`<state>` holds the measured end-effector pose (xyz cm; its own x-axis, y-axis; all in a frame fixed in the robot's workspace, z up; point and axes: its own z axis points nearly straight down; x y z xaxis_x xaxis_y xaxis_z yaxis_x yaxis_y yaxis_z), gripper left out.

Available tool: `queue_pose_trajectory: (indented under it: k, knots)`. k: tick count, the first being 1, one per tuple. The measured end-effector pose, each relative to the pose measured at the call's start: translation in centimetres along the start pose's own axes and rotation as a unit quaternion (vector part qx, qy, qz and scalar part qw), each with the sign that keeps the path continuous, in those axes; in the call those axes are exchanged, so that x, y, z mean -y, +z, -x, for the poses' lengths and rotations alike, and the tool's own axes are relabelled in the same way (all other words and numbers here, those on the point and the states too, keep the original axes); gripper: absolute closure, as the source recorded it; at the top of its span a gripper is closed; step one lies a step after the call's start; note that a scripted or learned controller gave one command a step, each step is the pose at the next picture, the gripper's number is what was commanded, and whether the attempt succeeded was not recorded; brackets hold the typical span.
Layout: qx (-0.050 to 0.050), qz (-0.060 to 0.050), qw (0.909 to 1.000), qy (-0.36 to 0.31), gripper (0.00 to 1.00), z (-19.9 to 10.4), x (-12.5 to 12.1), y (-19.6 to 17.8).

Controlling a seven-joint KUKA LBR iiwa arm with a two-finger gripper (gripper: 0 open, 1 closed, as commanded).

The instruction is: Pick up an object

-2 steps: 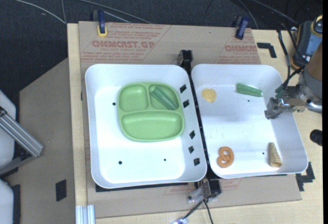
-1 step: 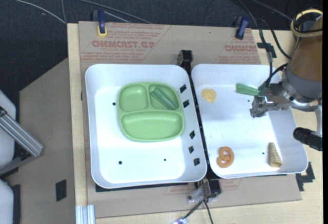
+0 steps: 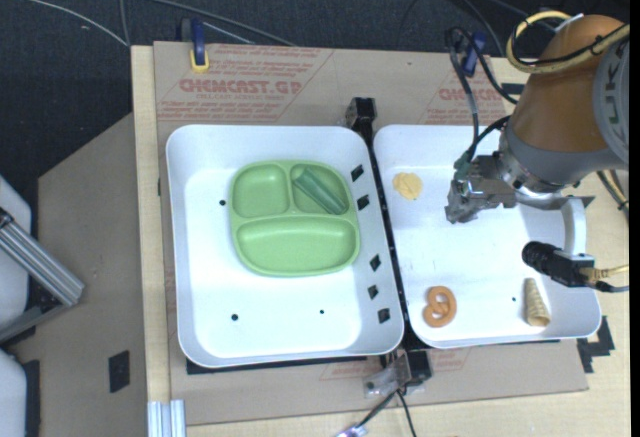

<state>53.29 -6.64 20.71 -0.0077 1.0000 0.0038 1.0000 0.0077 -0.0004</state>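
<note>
My gripper point(image 3: 460, 208) hangs over the upper middle of the right bin point(image 3: 480, 255), under the grey and orange arm. A small yellow piece point(image 3: 407, 186) lies just left of it, apart from it. A brown pretzel point(image 3: 439, 306) rests near the bin's front left. A tan cone point(image 3: 537, 302) lies at the front right. I see nothing held in the gripper.
The left bin point(image 3: 200, 255) holds a green divided plate point(image 3: 293, 245) with a green object point(image 3: 320, 188) in its upper right compartment. Black clips run along the divider between the bins point(image 3: 375, 225). A black cable fitting point(image 3: 555, 263) juts over the right bin's right side.
</note>
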Motion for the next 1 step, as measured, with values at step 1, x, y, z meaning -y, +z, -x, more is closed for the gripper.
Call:
queue_pose_trajectory:
  k: [1]
  knots:
    - [0.001, 0.0, 1.0, 0.001, 1.0, -4.95, -1.24, 0.54]
